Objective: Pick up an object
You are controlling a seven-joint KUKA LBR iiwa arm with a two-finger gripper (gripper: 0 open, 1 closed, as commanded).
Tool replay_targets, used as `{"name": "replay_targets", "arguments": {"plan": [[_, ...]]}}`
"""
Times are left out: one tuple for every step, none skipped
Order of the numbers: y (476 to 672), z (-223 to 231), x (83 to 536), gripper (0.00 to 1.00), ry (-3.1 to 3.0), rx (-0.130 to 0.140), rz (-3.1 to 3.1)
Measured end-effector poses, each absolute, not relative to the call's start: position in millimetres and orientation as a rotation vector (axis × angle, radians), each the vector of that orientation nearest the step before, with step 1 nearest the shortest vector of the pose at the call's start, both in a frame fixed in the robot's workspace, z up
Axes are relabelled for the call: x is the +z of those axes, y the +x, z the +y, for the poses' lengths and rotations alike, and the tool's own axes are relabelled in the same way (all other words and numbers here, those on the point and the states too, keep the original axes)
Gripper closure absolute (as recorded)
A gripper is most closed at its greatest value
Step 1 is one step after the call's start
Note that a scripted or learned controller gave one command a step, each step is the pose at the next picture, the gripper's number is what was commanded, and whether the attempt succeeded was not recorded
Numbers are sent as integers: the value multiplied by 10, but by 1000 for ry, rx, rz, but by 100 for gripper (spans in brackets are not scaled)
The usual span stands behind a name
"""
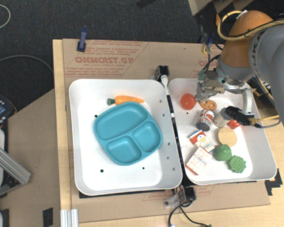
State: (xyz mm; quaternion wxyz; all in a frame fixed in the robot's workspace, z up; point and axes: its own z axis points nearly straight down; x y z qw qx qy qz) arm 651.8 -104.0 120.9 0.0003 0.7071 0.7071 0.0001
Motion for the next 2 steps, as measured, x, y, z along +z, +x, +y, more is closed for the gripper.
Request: {"name": "replay_targets", "arguments": {"plan": [[6676, -253, 1886, 100, 2213, 7, 2225], [6672, -433, 2053, 100, 2220, 4, 2217]]}}
